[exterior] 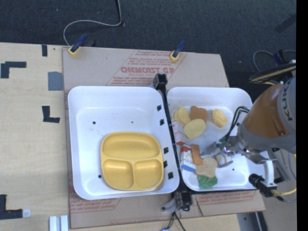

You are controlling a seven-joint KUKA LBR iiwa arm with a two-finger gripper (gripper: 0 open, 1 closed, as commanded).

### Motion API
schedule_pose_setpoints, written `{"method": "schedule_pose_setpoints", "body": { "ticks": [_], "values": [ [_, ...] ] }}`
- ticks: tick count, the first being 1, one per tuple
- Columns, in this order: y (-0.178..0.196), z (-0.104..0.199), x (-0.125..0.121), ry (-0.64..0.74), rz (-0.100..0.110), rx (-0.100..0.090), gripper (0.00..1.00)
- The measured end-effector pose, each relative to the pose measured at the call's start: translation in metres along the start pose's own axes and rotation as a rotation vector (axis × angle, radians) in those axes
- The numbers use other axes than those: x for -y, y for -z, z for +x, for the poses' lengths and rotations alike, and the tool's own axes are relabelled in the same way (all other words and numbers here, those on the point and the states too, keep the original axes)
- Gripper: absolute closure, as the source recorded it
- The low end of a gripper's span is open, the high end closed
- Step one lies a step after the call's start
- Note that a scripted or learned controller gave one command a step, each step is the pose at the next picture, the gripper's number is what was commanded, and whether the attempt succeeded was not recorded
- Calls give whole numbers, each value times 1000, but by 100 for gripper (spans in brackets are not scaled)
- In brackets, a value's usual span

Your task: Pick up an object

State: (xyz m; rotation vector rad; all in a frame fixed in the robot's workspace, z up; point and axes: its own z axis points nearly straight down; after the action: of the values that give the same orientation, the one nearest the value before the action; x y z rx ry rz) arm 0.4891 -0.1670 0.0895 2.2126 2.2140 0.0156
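Left bin: shallow white plastic bin (82, 129) in the left half of the frame, bearing a yellow three-compartment plastic tray (131, 160) in its lower middle.
Right bin: second shallow white bin (236, 97), just beside the first, holding a scatter of toy food.
Upper cluster: pale yellow round pieces (194, 128) and a brown chunk (198, 113), with a small yellow piece (219, 118) to their right.
Lower cluster: orange-brown stick-shaped piece (196, 154), its long axis running roughly top to bottom of the frame; a beige slice-like piece (207, 168); a green leafy piece (207, 181) at the bin's lower edge.
Gripper: grey two-finger gripper (217, 150) low over the right bin's centre-right, the arm entering from the right; whether its fingers are spread or closed I cannot tell.
Key relation: the beige piece lies just below and left of the gripper in the frame, probably the nearest candidate; the stick is a little further left.
Stage: judging by this, nothing is visibly held yet.
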Motion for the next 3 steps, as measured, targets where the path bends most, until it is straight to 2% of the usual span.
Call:
{"method": "schedule_pose_setpoints", "body": {
  "ticks": [1, 2, 3],
  "values": [
    [-1, -6, -2, 3, 7, -9, 0],
    [10, -8, -3, 3, 2, -3, 100],
    [98, 95, 4, 6, 15, -3, 100]
  ]
}}
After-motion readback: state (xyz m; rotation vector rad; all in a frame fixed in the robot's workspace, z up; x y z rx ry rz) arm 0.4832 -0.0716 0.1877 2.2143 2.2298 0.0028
